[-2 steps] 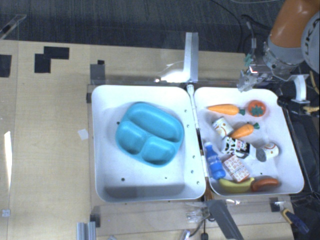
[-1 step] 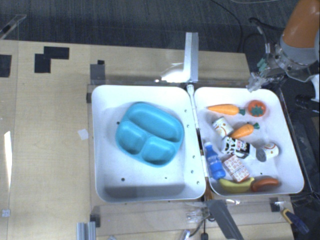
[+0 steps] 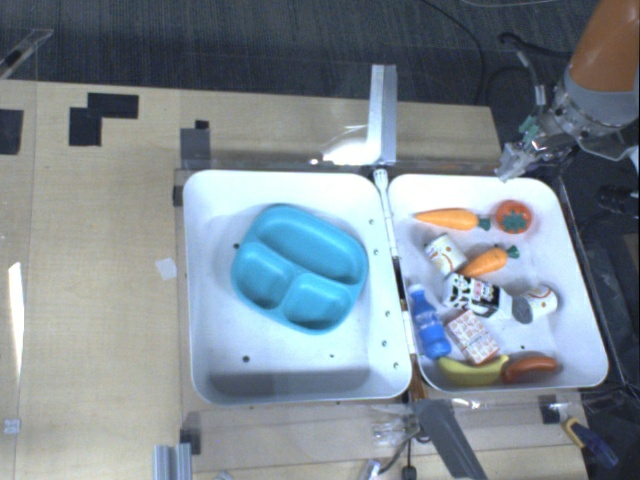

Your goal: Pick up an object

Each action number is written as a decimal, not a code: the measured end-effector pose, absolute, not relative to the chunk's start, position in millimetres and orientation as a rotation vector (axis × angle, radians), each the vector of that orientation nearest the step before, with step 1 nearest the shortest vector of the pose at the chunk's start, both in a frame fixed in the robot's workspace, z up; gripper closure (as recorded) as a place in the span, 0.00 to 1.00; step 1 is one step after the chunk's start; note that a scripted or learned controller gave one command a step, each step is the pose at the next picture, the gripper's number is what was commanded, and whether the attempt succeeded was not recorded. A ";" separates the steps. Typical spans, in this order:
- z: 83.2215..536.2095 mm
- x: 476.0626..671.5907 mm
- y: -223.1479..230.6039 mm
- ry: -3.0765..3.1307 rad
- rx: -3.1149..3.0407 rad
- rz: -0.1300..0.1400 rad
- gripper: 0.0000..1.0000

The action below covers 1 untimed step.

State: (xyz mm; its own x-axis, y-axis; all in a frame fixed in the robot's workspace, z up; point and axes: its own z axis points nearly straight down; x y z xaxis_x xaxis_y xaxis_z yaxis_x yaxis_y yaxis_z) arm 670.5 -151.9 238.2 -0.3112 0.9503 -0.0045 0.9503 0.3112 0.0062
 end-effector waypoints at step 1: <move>245.3 670.7 -152.5 2.577 1.782 0.004 1.00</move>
